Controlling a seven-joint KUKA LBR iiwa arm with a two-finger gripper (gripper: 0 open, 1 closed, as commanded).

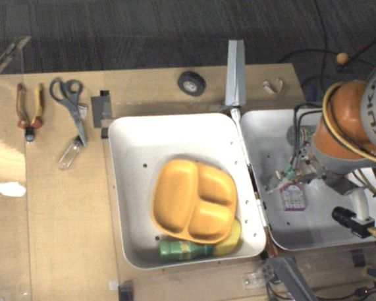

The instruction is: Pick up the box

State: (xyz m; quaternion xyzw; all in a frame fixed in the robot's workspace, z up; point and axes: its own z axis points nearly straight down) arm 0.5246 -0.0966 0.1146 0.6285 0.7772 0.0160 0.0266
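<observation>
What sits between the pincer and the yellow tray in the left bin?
In the camera view, the raised divider where the bins meet lies between the pincer and yellow tray, plus bare right bin floor.

Dark grey carpet floor (129,20), light wooden bench (51,245), bright glare at left

The surface (65,244) looks like pale wood with a smooth, faintly shiny finish. Both bins (132,185) look like white, smooth, slightly glossy plastic. The yellow divided tray (196,198) is matt-looking moulded plastic. The scissors (71,108) have bare metal blades. The floor (129,20) is dark, rough-textured carpet.
</observation>
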